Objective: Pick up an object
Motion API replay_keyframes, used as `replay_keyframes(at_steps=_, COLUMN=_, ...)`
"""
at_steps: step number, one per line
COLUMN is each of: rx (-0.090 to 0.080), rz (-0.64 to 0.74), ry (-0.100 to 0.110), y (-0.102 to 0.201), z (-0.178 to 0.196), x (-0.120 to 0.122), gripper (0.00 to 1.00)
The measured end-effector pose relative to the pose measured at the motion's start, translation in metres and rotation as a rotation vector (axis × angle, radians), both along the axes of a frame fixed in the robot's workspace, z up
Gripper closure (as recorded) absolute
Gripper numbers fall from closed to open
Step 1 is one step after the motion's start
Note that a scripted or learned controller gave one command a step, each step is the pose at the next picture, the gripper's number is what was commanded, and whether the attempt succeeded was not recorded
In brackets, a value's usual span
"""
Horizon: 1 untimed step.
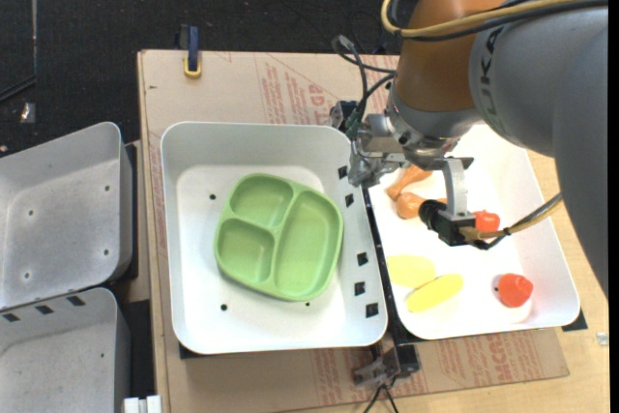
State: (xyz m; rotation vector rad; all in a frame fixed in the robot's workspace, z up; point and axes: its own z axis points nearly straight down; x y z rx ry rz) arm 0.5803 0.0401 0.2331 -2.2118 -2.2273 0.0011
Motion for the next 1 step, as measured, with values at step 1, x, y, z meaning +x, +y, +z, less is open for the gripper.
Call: replay_keyframes(at_steps=1, rx=0.000, rz=0.001, ry=0.002, y=0.0496, z=-0.0111, x=-0.0261, gripper=1.00)
